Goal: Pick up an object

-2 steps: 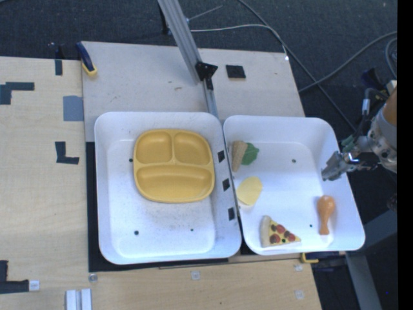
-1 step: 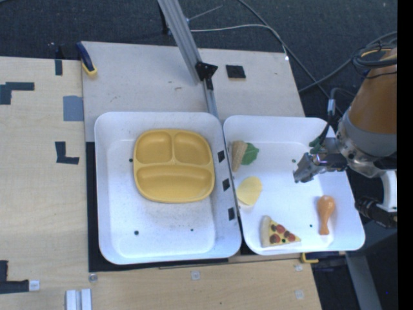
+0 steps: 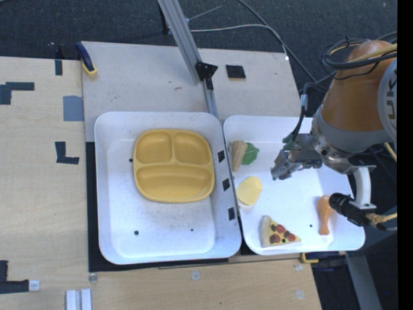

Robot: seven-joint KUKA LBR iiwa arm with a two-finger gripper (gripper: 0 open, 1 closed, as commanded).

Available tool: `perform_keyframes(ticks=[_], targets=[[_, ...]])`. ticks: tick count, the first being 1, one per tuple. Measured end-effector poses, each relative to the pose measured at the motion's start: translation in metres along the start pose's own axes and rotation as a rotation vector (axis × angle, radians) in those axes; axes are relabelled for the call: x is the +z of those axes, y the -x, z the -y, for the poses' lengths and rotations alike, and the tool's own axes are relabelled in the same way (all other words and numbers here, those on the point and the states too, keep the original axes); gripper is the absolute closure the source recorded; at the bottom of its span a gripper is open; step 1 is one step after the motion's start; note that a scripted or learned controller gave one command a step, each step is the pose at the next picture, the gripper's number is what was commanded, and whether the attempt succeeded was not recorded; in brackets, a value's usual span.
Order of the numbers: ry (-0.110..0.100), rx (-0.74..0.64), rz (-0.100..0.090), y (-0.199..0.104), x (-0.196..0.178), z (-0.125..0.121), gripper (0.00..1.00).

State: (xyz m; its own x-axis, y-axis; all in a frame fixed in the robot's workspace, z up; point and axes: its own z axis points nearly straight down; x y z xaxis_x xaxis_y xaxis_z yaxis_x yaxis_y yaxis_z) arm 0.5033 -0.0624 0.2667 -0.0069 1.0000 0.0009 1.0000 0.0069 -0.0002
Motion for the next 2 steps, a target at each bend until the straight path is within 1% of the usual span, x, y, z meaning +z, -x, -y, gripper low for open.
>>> perform_keyframes(ticks=[1, 2], targets=[[-0.001, 0.0, 0.0, -0.05, 0.0, -0.005, 1.0], [-0.004, 0.0, 0.0, -0.11, 0.017, -0.001, 1.0]])
